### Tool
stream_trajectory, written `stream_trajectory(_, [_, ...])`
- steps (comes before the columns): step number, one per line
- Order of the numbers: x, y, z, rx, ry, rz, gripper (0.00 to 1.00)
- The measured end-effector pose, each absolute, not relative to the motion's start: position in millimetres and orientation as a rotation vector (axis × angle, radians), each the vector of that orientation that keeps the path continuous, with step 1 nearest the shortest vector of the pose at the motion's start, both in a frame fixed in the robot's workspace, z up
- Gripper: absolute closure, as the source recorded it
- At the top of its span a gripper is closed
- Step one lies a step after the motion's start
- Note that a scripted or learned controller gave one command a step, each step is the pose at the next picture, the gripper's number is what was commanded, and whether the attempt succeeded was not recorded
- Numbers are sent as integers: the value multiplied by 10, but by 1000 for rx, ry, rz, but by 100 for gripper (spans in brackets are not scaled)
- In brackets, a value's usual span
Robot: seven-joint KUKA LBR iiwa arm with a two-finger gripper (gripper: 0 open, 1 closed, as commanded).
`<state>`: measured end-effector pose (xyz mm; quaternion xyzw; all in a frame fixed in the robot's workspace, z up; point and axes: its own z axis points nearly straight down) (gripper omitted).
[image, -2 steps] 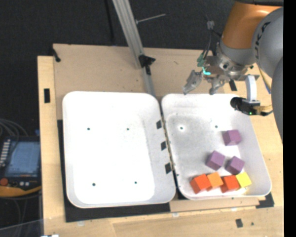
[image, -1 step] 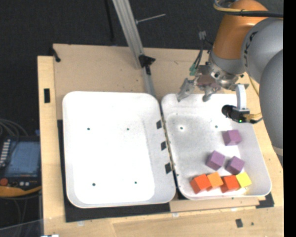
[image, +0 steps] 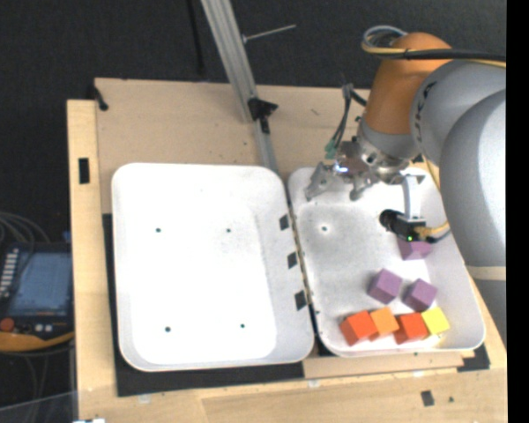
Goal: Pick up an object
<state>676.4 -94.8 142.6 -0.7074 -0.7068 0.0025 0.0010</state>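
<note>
Hovering gripper [image: 337,181] over right bin [image: 335,263], fingers spread, holding nothing.
Coloured blocks [image: 397,311] cluster at its near corner; orientation indistinct.

A pale wooden bench [image: 176,130] stands on dark carpeted floor [image: 35,42].

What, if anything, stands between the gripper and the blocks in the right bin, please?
Nothing visible does. The gripper hangs over the far end of the right bin, and bare white floor separates it from the purple blocks and the orange, red and yellow blocks along the near edge.
</note>
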Motion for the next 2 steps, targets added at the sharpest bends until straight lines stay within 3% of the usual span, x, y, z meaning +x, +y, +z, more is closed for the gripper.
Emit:
stream_trajectory(1, [6756,-962,945,-2221,-2221,7,0])
stream_trajectory(2, [6775,-970,1092,-2227,-2222,-2,100])
